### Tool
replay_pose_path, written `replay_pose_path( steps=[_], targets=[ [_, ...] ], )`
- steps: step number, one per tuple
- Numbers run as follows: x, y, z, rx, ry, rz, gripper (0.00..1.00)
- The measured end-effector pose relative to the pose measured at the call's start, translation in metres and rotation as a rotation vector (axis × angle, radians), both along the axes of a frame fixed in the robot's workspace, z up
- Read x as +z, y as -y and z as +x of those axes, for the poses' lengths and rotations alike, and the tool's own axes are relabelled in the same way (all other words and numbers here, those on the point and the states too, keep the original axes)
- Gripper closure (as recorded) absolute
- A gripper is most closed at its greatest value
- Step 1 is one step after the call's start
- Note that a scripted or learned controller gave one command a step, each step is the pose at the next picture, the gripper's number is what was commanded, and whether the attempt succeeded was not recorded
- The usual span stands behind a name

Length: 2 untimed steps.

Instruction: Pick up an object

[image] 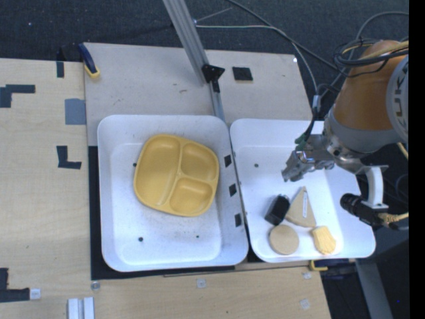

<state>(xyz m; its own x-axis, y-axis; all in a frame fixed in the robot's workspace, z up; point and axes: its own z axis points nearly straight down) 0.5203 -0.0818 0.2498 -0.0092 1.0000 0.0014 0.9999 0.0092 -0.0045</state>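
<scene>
The right bin holds a small black block, a tan wedge-shaped piece, a round beige disc and a yellow lumpy piece, all clustered near its front. My gripper hangs over the middle of that bin, just above and behind the black block and the wedge. Nothing shows between its fingers. The grey arm with its orange band comes in from the right.
The left bin carries a yellow divided plate. A slanted metal bar runs from the top down to the gap between the bins. Cables trail across the dark floor at the upper right.
</scene>
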Motion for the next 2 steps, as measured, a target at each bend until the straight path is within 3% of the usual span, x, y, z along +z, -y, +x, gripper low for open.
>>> replay_pose_path(
  steps=[2],
  targets=[
    [-0.017, -0.1, -0.009, -0.002, -0.003, -0.002, 1.0]
  ],
)
